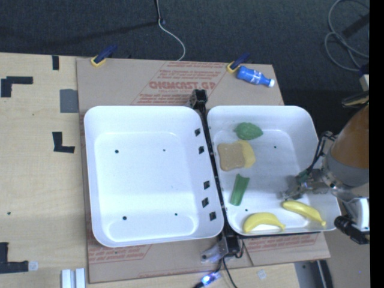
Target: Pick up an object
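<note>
In the camera view, the tool (295,189) sits low in the right bin (303,120), near its right wall, at the end of the grey arm (354,155) with the orange band that comes in from the right. Its dark tips are small and blurred, so I cannot tell how wide it stands or whether anything is gripped in it. Just near of it, almost touching, lies a yellow banana (304,212), its length running down toward the bin's near right corner. A second yellow piece (263,222), curved, lies to the left of that banana along the near wall. A green stick-shaped object (239,189) lies left of the tool, well apart from it. Farther back sits a tan slice (231,155) resting partly over a yellow piece (248,154), and beyond them a green leafy object (248,131).

The left bin (99,125) sits beside the right one, the two joined by a dark strip. Both rest on a cardboard sheet (174,83) on the pale wooden surface (30,167). A blue bottle (255,76) lies on the cardboard's far right corner. Beyond is dark carpet (72,11) with a white cable (171,35).
</note>
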{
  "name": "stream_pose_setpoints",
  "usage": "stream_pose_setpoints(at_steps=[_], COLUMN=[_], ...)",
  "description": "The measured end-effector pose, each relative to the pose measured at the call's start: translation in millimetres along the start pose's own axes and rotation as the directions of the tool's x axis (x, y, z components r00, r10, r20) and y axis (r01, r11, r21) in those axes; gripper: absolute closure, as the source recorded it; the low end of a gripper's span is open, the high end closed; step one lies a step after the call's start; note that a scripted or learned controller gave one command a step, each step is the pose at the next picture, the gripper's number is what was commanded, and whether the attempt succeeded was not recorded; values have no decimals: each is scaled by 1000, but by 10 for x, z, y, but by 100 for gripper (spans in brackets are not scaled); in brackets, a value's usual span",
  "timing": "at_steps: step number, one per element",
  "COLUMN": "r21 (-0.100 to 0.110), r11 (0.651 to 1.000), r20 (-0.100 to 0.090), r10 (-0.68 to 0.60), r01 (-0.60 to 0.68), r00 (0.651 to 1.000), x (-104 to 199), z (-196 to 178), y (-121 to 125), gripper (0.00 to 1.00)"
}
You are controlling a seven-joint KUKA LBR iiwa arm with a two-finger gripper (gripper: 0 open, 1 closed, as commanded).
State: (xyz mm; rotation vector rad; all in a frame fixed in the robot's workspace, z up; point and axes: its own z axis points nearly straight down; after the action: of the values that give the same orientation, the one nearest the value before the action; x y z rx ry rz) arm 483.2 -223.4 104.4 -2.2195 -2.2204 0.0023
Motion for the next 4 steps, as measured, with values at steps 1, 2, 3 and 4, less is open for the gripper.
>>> stream_pose_setpoints(at_steps=[1,2,3,4], r21=[0,0,2,1], r11=[1000,1000,1000,1000], r20=[0,-1,-3,0], r10=[0,0,-2,0], r01=[0,0,2,0], r00=[1000,1000,1000,1000], x=[-3,6,16,0], z=[170,65,-24,53], y=[-1,0,0,-4], gripper=[100,100,100,100])
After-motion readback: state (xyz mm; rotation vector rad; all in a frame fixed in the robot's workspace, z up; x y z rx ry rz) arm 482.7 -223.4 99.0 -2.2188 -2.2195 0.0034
